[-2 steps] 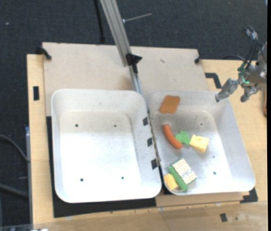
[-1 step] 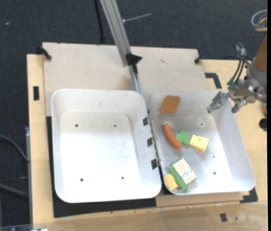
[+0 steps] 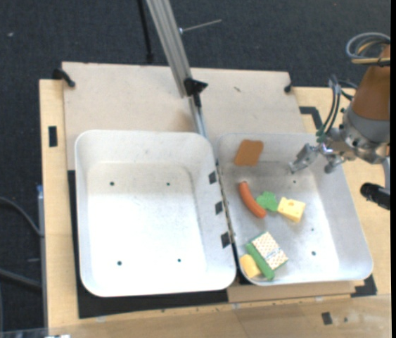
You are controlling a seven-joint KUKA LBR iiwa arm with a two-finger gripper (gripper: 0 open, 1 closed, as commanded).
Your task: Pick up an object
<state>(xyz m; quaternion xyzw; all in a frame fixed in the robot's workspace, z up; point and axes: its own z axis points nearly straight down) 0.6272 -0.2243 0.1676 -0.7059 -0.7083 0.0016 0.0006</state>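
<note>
Orange sausage (image 3: 251,198) lay mid right bin (image 3: 338,245); green piece (image 3: 268,202) and yellow cheese wedge (image 3: 291,208) at its 3 o'clock, toast (image 3: 249,153) at 12. Your gripper (image 3: 315,156) hovered at 2 o'clock, fingers spread, holding nothing.

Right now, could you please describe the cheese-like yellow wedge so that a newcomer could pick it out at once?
Look in the right-hand white bin, near its middle. There, to the right of the orange sausage and touching the small green piece, lies the yellow wedge. It is the only pale yellow block with a wedge shape.
</note>
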